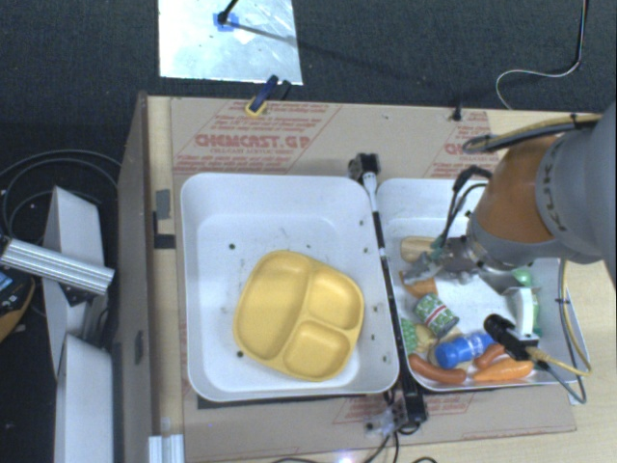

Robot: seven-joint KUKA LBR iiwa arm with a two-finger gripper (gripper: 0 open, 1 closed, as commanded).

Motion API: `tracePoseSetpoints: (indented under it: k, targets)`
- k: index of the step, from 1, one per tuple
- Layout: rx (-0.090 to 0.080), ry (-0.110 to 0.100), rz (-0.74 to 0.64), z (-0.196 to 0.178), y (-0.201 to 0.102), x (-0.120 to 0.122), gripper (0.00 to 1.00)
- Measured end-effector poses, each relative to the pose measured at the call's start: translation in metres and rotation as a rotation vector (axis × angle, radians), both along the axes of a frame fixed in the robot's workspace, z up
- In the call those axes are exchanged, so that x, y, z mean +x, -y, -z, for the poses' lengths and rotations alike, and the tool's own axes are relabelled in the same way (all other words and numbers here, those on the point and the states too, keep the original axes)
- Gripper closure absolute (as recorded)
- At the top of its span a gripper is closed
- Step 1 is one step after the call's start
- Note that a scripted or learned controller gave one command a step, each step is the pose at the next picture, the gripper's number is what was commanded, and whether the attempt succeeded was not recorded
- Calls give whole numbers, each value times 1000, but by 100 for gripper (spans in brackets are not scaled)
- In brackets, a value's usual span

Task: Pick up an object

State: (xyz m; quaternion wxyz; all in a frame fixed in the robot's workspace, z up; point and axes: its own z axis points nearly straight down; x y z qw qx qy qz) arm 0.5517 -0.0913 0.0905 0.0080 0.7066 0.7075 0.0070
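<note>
Your orange-banded arm (525, 196) looms highest, gripper (436, 263) dipping into the right bin (424, 196), mid-pile beside a small can (436, 313); grip state unclear. Toys crowd that bin's near edge.

A yellow divided tray (300, 314) lies in the left white bin (207, 210), on a cardboard-covered bench (318, 128).

Dark carpet floor (77, 56) w/ shiny foil sheet (229, 27), black cables (39, 177) at left, cardboard-topped bench (280, 128).
</note>
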Motion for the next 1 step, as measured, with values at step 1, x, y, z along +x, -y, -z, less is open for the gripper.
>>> tracePoseSetpoints:
  k: [1]
  targets:
    - [-2,0,2,0,-4,-19,0]
